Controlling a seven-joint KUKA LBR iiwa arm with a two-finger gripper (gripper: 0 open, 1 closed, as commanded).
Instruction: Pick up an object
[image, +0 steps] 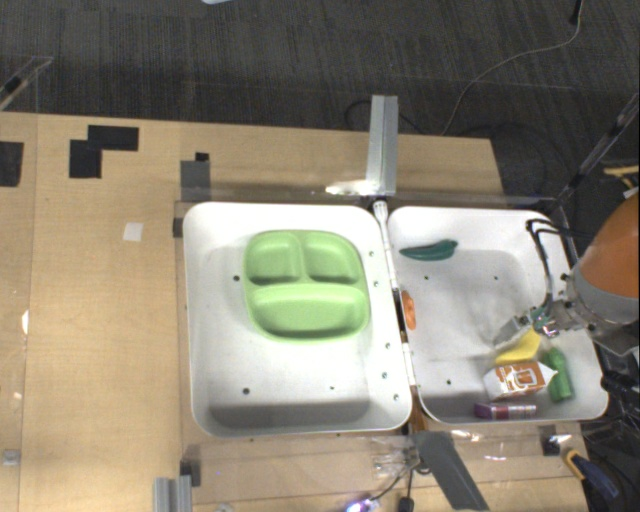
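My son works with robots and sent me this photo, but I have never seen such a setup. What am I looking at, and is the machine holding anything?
One camera fixed above a wooden bench looks down at a slant on two shallow white bins. The left bin holds a green divided plate. The right bin holds small items: a dark green piece near the top, an orange piece by the divider, and in the lower right corner a yellow item, a small orange-and-white carton, a green bottle and a purple marker. The robot arm reaches in from the right; its gripper sits just above that cluster. I cannot tell whether it holds anything.
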